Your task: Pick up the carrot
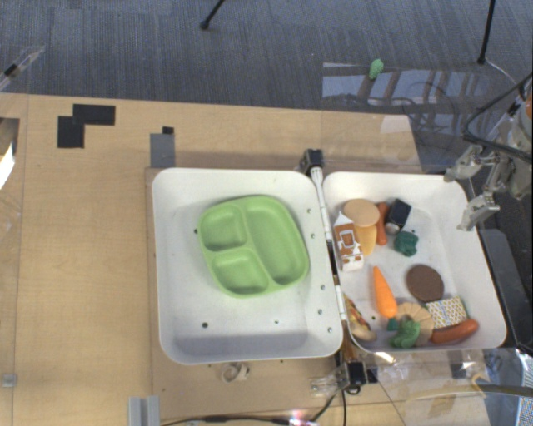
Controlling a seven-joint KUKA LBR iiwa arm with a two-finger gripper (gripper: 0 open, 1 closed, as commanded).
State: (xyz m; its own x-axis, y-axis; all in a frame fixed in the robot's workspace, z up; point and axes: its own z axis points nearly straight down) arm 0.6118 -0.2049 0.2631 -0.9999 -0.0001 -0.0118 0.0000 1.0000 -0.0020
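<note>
Carrot (383,293) apart from open, empty tool (478,188)

A light wooden bench (83,274) fills the lower part of the view. Black patches (83,123) mark its upper left area, with a grey bracket (163,150) near them. Beyond the bench lies dark grey carpet (250,50). Thin black stand legs (215,12) rest on it. Lighting is even.

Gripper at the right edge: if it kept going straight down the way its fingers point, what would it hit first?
Probably the right bin's far right rim; the gripper hangs over that corner, well away from the carrot. Depth is unclear from this slanted view, so it could miss the bin.
</note>
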